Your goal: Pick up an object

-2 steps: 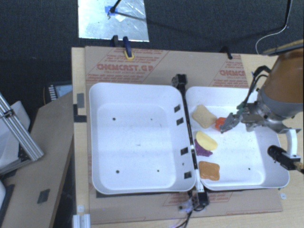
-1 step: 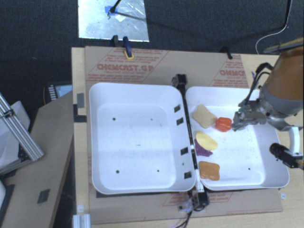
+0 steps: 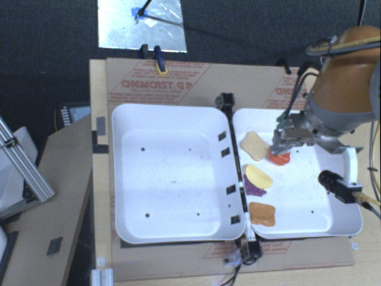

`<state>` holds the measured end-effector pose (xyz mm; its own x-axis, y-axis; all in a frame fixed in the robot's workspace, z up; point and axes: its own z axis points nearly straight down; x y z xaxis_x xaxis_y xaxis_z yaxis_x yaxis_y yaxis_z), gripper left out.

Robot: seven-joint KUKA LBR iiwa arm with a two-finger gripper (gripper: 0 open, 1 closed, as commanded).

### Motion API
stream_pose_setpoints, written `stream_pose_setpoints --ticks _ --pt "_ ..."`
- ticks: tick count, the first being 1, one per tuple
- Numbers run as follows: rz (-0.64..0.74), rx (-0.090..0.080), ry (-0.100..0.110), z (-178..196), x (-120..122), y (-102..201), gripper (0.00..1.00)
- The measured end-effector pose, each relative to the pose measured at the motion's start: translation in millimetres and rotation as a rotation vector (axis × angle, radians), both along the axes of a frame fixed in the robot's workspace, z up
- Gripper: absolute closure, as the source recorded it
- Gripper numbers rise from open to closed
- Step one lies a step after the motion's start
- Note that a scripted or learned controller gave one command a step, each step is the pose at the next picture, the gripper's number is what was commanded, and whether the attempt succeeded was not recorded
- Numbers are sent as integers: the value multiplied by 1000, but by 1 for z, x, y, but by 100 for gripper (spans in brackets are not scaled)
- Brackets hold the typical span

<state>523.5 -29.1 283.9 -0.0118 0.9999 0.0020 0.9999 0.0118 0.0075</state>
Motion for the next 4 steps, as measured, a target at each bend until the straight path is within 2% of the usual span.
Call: stream_pose_setpoints --ticks 1,2,3,4 --pt "-2 0 -7 111 4 43 100" --pt "-3 0 2 134 10 103 100" --pt "-21 -4 1 155 -38 -3 100" --pt "-4 -1 7 98 -24 64 100"
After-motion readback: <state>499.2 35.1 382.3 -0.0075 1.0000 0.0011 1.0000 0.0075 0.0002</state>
